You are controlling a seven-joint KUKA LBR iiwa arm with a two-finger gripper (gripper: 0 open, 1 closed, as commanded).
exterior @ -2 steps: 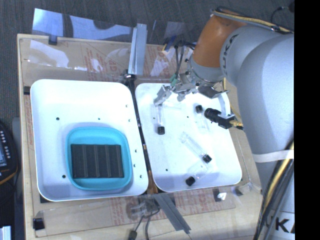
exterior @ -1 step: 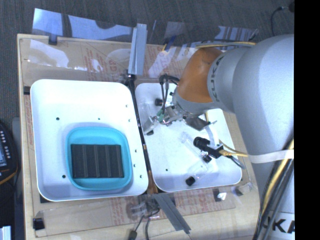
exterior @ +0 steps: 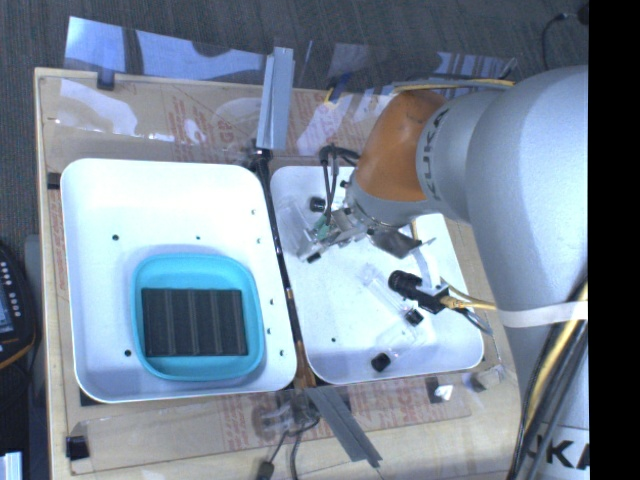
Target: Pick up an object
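gripper low in back-left corner of r bin; can't tell if it's open or shut. likely pick = black bit by front wall, well apart, toward view's bottom-right of gripper. blue tray in l bin

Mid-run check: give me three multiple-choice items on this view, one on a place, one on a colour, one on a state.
1. The blue tray lies in: A the left-hand bin; B the right-hand bin; C on the bare bench.
2. The band above the wrist of the arm is: A green; B orange; C blue.
3. The blue tray is: A flat, open side up; B tipped on its edge; C upside down.

Answers: 1 A, it rests on the floor of the left-hand bin. 2 B, the band shows orange against the grey arm. 3 A, its dark ridged insert faces the camera inside the rim.
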